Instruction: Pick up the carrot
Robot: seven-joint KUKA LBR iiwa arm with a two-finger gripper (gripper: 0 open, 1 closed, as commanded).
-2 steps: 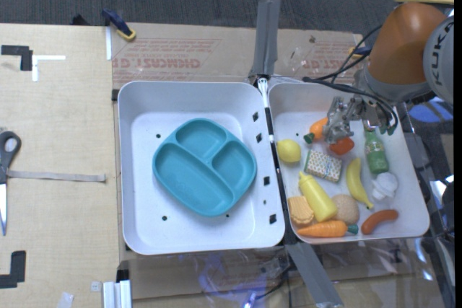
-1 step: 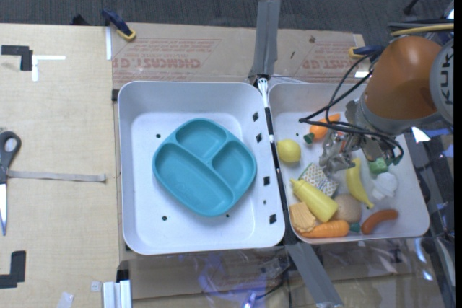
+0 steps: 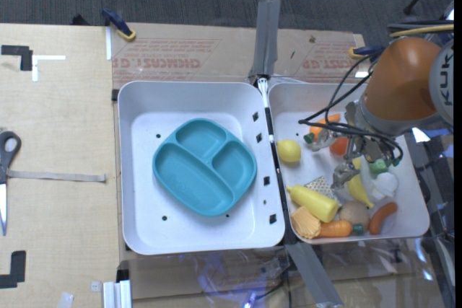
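The orange carrot (image 3: 334,229) lies flat along the right bin's near wall.

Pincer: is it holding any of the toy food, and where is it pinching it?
Cannot be told. The pincer hangs low over the right bin's toy food, hidden among cables. The carrot lies apart, near the front wall.

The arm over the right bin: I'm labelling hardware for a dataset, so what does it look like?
The arm has a rounded, glossy orange section beside a grey segment with dark lettering at the picture's right edge. Thin black cables loop loosely beneath it. The metallic grey gripper is small and boxy, its details too blurred to describe further.
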